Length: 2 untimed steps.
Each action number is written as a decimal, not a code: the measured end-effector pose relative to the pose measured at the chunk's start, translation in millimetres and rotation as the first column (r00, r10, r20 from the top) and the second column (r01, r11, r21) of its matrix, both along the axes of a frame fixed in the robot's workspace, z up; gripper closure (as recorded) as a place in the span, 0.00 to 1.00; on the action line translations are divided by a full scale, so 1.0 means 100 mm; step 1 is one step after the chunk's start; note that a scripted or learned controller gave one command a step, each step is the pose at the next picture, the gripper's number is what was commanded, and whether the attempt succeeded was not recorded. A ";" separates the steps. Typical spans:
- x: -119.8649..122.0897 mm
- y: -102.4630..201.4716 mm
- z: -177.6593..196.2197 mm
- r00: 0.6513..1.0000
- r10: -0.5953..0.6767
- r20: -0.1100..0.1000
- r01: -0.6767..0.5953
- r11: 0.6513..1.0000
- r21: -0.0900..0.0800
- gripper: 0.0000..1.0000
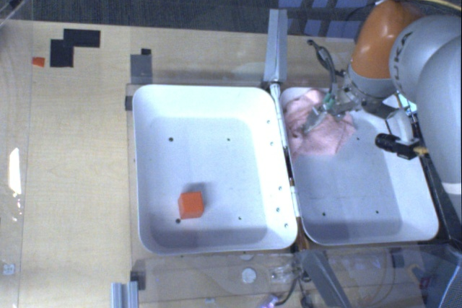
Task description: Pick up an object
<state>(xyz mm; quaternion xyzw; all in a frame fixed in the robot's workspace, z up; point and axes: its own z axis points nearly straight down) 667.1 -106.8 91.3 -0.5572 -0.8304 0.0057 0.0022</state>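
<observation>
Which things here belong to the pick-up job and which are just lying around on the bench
Part of the job:
- gripper, down at the far left corner of the right bin
- pink cloth, crumpled under the gripper
- orange block, alone in the left bin

Just lying about:
- black shapes on the bench, far left
- small orange square beside them

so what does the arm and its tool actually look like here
The arm is bulky, rounded and pale grey, with a glossy orange band above the wrist. The tool is thin, dark and metallic. Black cables run beside the wrist, and a black fitting juts from the arm.
</observation>
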 end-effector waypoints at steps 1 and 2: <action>-0.12 0.43 0.97 0.998 -0.060 0.023 0.059 0.998 0.007 0.00; -0.31 0.01 0.06 1.000 0.008 0.022 -0.008 1.000 0.006 0.00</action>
